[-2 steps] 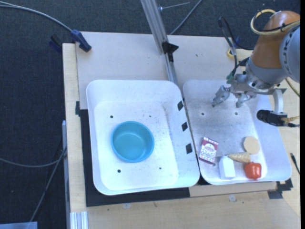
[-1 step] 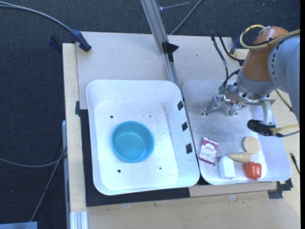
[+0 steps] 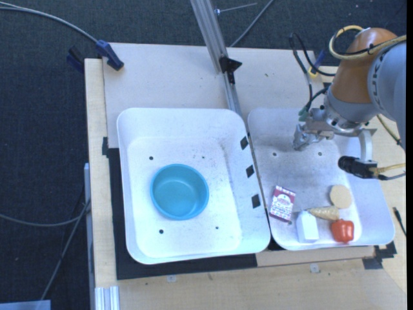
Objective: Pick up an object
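My gripper hangs over the upper part of the right bin, its fingers pointing down at bare bin floor with nothing between them. Lower in that bin lie a small red-and-white box, a white block, a cone-shaped piece, a red pepper-like object and a round tan object. All of them rest well below the gripper, toward the bin's front edge. A blue bowl sits in the left bin.
A metal pole slants down from the top to the gap between the bins. A blue clamp grips the bench's far left corner. Cables trail beside the arm at the right.
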### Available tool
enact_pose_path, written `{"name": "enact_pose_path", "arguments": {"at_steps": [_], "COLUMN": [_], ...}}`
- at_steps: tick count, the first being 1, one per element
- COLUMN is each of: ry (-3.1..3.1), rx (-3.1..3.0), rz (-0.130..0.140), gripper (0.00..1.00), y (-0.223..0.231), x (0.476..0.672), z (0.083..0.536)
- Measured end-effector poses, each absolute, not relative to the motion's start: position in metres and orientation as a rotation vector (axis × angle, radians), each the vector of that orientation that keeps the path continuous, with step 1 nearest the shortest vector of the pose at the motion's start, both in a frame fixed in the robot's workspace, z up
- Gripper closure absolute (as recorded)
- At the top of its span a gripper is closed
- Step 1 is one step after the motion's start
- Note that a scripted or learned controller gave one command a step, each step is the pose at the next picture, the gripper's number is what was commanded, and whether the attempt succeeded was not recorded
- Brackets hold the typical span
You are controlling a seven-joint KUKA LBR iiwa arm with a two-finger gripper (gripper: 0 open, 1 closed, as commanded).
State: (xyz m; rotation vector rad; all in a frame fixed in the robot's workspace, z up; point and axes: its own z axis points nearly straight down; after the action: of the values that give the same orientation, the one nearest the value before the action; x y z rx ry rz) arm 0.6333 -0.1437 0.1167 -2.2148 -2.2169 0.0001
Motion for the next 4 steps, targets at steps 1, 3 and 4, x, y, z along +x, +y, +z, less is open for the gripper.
{"name": "enact_pose_path", "arguments": {"at_steps": [1,3,4], "ry": [-2.225,-2.23,-2.228], "rx": [-2.228,-2.224,-2.223], "rz": [-0.009,-0.013,-0.006], "gripper": [1.0,1.0,1.0], "y": [-0.144,-0.133,-0.133], "x": [0.625,0.623,0.624], "z": [0.175,0.296,0.3]}}
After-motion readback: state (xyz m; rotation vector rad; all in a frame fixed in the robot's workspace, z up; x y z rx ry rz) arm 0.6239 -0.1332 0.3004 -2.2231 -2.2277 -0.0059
